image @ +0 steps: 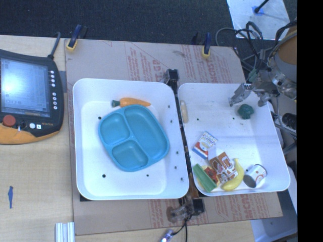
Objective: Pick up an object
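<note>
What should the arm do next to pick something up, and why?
Probably lower the gripper straight onto the green ball. Its fingers are spread, one on each side just above the ball, with nothing between them. The ball sits alone in the upper part of the right bin, well apart from the clutter in the bin's lower corner, so it looks like the easiest grasp.

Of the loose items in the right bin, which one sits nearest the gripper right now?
The dark green round object, alone near the bin's far right side, just below the gripper. The banana, can and cartons cluster at the near edge.
</note>
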You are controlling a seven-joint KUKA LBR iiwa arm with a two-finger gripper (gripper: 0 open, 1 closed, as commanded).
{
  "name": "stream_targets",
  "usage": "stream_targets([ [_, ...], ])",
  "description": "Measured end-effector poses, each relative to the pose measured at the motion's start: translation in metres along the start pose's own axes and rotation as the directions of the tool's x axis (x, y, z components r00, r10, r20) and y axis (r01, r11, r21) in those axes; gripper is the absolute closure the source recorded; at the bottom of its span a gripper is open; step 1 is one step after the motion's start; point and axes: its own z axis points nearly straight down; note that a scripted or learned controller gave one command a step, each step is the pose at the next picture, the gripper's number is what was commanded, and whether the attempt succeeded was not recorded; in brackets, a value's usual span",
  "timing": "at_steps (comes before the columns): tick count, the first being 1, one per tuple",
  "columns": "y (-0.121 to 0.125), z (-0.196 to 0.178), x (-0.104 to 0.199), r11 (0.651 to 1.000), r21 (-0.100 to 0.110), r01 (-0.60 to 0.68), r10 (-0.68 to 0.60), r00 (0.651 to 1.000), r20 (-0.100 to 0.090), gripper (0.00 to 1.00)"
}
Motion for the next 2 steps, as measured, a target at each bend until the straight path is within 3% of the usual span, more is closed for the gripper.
stream_targets([
  [1,-0.016,0.087,0.070,1.000,0.002,0.002,-0.002,1.000,0.000,0.00],
  [2,0.047,0.036,0.146,1.000,-0.002,0.001,-0.001,1.000,-0.001,0.00],
])
